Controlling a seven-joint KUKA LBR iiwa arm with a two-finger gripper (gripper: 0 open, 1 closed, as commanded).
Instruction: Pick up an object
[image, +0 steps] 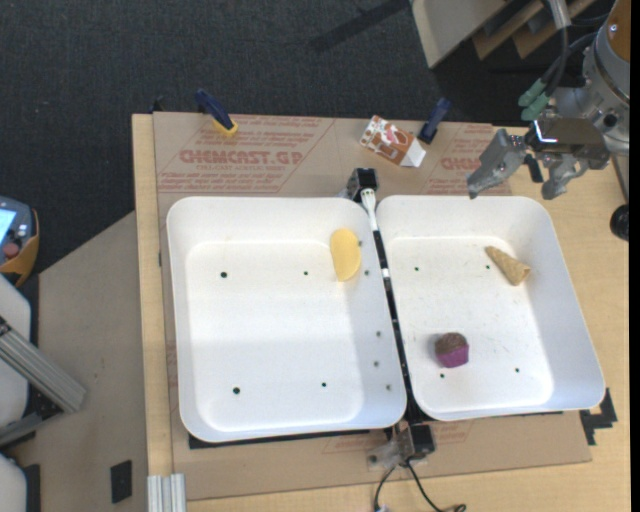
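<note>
End effector (520, 172) is seen above the right bin's (570, 300) far rim, fingers spread wide, nothing held. Tan wedge (508, 265) and purple object (451, 349) are observed in that bin.

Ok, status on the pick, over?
Pincer open, holding nothing, hanging past right bin's far rim. Tan wedge nearest, purple lump beyond. Yellow piece in left bin. Nothing blocking.

A soft yellow oval object (345, 254) lies flat in the left bin (190, 300), near its far right corner. In the right bin (570, 300), a tan wedge-shaped piece (508, 265) lies toward the far right, and a small rounded purple object (451, 349) sits nearer the front, well apart from it
</note>
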